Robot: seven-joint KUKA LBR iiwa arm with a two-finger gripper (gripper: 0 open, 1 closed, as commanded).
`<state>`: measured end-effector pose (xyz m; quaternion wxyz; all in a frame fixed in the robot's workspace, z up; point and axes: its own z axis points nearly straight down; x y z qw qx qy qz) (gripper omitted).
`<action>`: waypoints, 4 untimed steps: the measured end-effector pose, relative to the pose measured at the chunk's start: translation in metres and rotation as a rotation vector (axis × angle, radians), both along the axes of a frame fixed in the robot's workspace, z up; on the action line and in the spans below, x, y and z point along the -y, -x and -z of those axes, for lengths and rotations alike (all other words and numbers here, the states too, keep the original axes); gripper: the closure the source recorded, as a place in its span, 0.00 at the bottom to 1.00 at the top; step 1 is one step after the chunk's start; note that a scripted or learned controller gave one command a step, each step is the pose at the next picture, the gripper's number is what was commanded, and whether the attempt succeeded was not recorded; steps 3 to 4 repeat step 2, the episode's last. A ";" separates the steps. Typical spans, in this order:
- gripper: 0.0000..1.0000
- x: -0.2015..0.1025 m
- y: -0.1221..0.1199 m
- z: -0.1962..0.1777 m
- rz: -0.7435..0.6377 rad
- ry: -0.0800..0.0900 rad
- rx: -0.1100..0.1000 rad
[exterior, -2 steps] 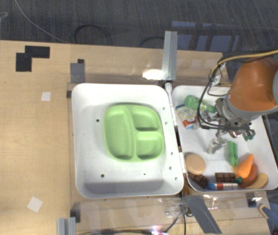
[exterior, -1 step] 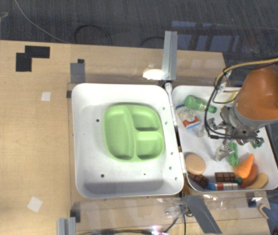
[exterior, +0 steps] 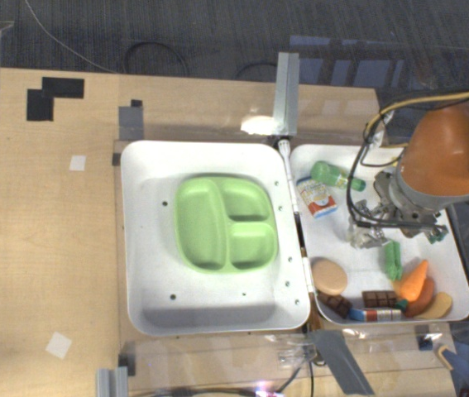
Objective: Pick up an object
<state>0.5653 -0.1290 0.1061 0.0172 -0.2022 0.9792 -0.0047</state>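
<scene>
Bins, two of them, shallow and white, sit side by side on a light wooden surface (exterior: 44, 246). The left bin (exterior: 147, 296) holds one thing: a light green divided tray (exterior: 224, 223) with three compartments, lying flat near the bin's middle.

The right bin (exterior: 466, 292) holds a scatter of small items. A green bottle (exterior: 331, 174) lies on its side near the far edge. Just below it is a small white carton with red and blue print (exterior: 317, 198). Along the near edge, a round tan disc like a cookie or bun (exterior: 330, 276) lies at the left, then dark brown chocolate-like blocks (exterior: 380, 298) and a thin blue and red item (exterior: 379, 313) beside them. In the near right corner an orange carrot-shaped toy (exterior: 415, 280) leans against a brown item and a tan oval piece (exterior: 437, 306). A small green object (exterior: 392, 260) lies upright between the carrot and the gripper.

The grey arm with its orange band (exterior: 449, 151) reaches in from the right over the right bin, with dark cables looping beside it. The gripper (exterior: 368, 234) hangs low over the bin's middle; whether it is spread or closed cannot be told from this angle. The small green object sits just beside the gripper, toward the near right, apart from it.
</scene>
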 end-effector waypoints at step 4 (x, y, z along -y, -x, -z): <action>1.00 0.008 -0.025 -0.132 -0.468 0.011 -0.018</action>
